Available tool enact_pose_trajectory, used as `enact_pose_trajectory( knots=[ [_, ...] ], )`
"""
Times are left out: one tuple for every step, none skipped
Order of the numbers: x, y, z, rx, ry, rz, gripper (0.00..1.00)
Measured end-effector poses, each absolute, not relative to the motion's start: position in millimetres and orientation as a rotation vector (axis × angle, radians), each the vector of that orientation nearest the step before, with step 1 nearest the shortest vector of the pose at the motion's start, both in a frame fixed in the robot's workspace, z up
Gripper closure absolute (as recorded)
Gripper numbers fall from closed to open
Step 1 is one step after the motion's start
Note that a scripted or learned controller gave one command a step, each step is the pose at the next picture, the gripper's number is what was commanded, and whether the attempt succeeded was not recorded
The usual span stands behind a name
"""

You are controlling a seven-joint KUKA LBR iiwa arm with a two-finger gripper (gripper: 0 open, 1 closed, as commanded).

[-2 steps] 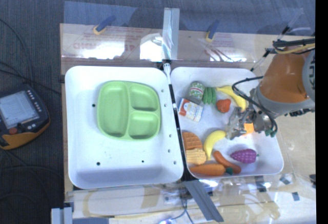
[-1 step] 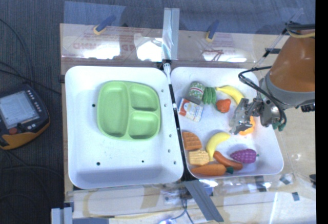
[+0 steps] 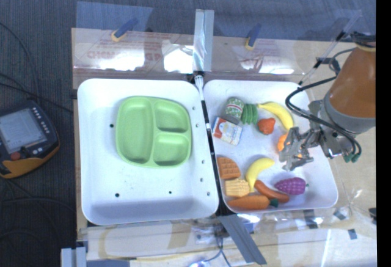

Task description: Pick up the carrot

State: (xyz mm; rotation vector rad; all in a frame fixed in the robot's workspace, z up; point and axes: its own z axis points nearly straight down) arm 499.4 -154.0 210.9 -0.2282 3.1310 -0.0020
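The carrot (image 3: 281,140) shows as a slim orange piece in the right bin (image 3: 324,198), just below the end of a yellow banana (image 3: 278,113). My gripper (image 3: 292,154) hangs low over the bin's right middle, open. Its fingers (image 3: 287,148) sit right beside the carrot and hide the carrot's right side. I see nothing held between the fingers.
Around the gripper lie a purple grape bunch (image 3: 291,186), a second banana (image 3: 258,169), a red sausage (image 3: 269,190), an orange-red piece (image 3: 266,126), waffles (image 3: 229,168) and a small box (image 3: 226,131). The left bin (image 3: 98,198) holds a green divided plate (image 3: 153,131).
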Motion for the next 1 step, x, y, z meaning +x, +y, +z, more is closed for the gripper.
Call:
enact_pose_trajectory(
  knots=[
    [526.6, -84.9, 205.8, -0.801, 3.036, 0.002, 1.0]
  ],
)
